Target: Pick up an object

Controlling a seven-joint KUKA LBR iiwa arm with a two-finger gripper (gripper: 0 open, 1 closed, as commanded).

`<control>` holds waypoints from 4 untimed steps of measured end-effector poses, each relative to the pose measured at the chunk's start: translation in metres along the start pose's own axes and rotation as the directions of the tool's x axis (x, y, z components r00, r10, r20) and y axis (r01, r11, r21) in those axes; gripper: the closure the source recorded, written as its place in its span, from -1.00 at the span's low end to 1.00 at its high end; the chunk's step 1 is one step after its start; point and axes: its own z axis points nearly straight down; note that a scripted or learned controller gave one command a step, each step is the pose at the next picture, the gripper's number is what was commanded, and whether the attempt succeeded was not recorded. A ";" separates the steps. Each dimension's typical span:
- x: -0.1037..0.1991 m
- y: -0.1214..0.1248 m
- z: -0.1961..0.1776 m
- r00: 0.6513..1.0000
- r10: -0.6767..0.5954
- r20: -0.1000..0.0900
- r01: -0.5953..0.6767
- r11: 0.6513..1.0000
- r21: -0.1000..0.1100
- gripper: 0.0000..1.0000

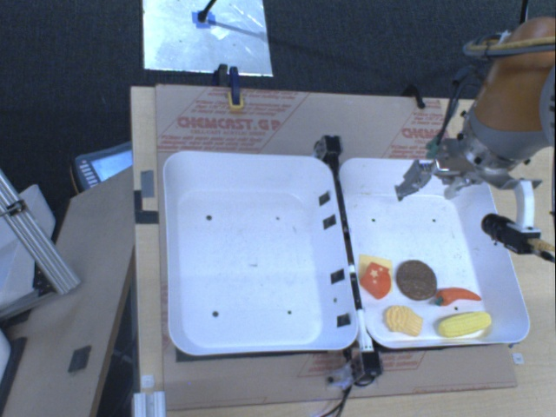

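Observation:
Several toy foods lie in the near part of the right bin [495, 241]: a yellow and red wedge [375, 276], a brown round disc [417, 279], a red chili pepper [457, 296], a yellow corn cob [463, 324] and a small ridged yellow piece [403, 321]. My gripper [432, 183] hangs over the far part of the right bin, well behind the foods. It is open, its two fingers spread apart with nothing between them.
The left bin [187, 233] sits beside the right one, with a black clip strip [341, 233] along their shared edge. A black part on a white bracket [508, 228] sticks out over the right bin's right rim. Cardboard lies beneath both bins.

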 end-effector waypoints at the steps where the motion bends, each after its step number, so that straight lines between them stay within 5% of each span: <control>1: -0.067 -0.044 0.122 1.000 0.009 0.000 -0.009 1.000 0.010 -1.00; 2: -0.063 -0.038 0.105 1.000 0.002 0.002 -0.002 1.000 -0.004 1.00; 3: -0.033 -0.023 0.013 1.000 -0.005 0.001 0.005 1.000 -0.011 1.00; 4: -0.077 -0.056 -0.025 1.000 0.006 0.003 -0.006 1.000 -0.004 1.00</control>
